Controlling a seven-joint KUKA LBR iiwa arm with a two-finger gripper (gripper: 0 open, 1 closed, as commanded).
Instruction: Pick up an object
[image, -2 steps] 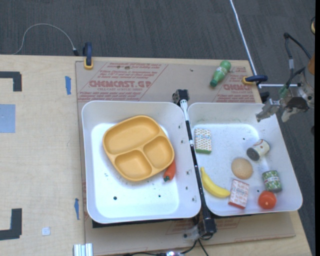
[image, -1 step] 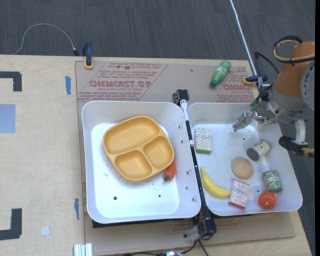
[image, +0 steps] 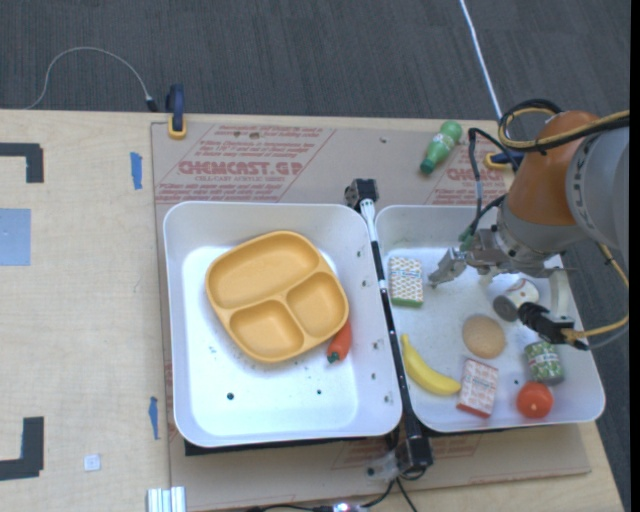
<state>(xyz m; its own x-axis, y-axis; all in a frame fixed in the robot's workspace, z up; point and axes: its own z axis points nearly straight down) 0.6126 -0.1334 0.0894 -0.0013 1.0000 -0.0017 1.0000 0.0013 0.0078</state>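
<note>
My gripper (image: 497, 284) hangs over the back of the right bin (image: 590, 400), its fingers spread apart and open. One grey finger (image: 446, 268) points left toward a green and white box (image: 405, 280). A small white roll (image: 520, 297) lies just below the gripper, not gripped. In front of it lie a tan round piece (image: 484, 336), a banana (image: 428, 368), a red and white box (image: 478, 386), a green can (image: 543, 362) and a red tomato (image: 535, 400).
The left bin (image: 190, 380) bears a yellow divided plate (image: 275, 295) with a small red-orange carrot (image: 340, 343) at its right edge. A green bottle (image: 440, 147) lies on the bench behind the right bin. The ridge between the bins (image: 385, 320) runs close to the box.
</note>
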